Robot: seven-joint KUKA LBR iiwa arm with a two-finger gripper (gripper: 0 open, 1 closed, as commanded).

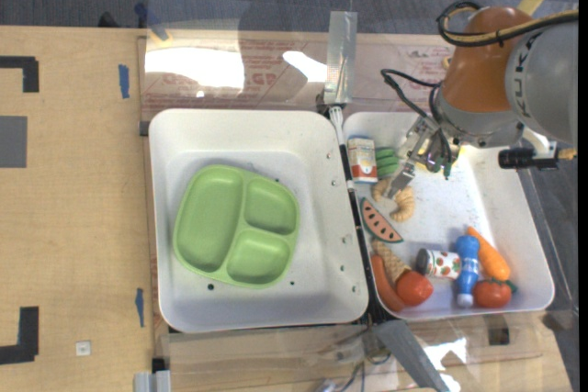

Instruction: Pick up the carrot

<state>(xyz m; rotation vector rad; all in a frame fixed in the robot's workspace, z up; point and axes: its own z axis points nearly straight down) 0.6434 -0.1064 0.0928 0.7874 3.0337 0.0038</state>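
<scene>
So, jaws (404,179) far-left in right bin (528,211), grip state can't tell | carrot (491,255) near-right, well apart | risk: snagging blue bottle (468,266) touching it

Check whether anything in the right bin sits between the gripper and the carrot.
Nothing visible blocks it. The gripper hovers over the bin's upper middle; the orange carrot lies toward the lower right corner, open bin floor between them. A blue bottle lies against its left side.

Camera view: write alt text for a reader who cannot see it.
The arm's tool hovers over the right bin's far end, well away from the carrot lying among toy foods near its front. A green divided plate sits in the left bin.
</scene>
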